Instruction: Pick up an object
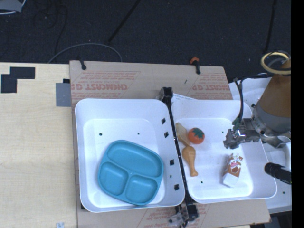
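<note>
Gripper (233, 140) hangs just above carton (232, 170), near bin's right wall (269, 175)

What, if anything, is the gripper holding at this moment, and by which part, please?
Nothing is seen held. The gripper hangs over the right bin, just above the small carton, with nothing visible between its fingers.

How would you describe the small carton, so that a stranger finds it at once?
Look in the right bin, on the side near the gripper. The carton lies there alone, white with red print, boxy, unlike the round tomato and tan drumstick.
</note>
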Tool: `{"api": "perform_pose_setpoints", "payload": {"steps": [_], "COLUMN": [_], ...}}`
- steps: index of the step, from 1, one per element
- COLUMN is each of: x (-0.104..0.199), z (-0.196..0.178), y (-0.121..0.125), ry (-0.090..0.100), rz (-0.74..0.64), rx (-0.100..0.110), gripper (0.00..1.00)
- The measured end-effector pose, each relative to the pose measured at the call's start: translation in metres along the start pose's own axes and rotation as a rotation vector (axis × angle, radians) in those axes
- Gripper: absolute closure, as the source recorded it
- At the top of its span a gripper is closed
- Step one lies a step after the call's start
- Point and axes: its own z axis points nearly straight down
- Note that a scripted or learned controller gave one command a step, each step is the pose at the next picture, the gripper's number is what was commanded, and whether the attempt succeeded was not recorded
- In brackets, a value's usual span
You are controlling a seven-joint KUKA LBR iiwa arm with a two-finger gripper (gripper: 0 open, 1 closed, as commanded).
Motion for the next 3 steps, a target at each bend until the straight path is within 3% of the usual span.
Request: {"api": "perform_pose_setpoints", "payload": {"steps": [1, 3], "x": [0.007, 0.108], "z": [-0.057, -0.021], "y": [0.006, 0.029], "ry": [0.0, 0.003], "rz": [-0.001, -0.003], "rx": [0.001, 0.009], "gripper": [1.0, 1.0]}}
